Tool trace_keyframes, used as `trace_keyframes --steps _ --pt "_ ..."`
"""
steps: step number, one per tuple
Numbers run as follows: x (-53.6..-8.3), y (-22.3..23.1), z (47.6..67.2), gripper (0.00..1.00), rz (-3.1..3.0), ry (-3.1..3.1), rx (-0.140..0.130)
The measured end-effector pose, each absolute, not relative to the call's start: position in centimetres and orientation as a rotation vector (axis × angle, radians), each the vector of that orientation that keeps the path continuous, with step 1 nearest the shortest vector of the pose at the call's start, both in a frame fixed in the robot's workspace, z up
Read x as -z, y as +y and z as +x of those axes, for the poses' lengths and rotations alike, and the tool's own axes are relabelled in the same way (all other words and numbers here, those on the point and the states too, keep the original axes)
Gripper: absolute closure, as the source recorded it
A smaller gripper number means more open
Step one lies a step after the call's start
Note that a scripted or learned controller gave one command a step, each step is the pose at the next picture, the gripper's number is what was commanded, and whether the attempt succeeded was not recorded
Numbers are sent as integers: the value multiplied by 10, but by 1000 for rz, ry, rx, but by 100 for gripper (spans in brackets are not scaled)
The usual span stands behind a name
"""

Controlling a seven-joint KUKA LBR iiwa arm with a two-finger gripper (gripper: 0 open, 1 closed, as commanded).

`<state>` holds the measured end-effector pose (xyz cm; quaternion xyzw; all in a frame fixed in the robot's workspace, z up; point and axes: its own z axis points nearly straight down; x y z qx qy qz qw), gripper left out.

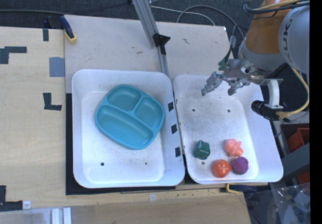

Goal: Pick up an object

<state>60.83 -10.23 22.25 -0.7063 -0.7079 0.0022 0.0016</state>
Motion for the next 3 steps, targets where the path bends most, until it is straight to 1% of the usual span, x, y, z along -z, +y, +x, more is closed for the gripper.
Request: trace_keyframes --steps 1,2,3 --pt "-167 -92 610 0 -2216 -2221 -8" --pt "-120 -98 612 0 -2217 -2220 -8" --pt "-133 -97 613 100 -2216 -2224 -4"
